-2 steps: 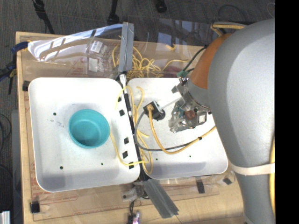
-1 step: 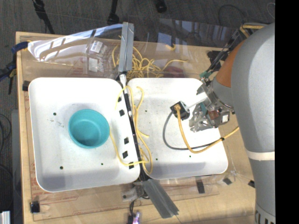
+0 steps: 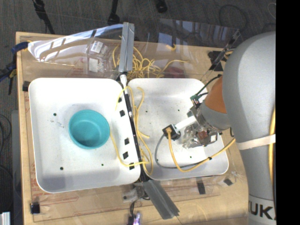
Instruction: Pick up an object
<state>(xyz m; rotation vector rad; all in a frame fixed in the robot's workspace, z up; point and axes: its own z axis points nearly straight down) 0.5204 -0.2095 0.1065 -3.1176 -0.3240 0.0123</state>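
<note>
A teal bowl stands upright in the left bin, a little left of its middle. My gripper is down low in the right bin, near that bin's right side and far from the bowl. The grey arm with its orange band covers the bin's right rim. A white bar with a black end sticks out to the left of the wrist. Whatever lies directly under the gripper is blurred and partly hidden by the wrist.
Yellow cables run along the divider between the bins, and one loops over the right bin's floor. More yellow cable and clear plastic sheet lie behind the bins. A grey bracket sits at the front edge.
</note>
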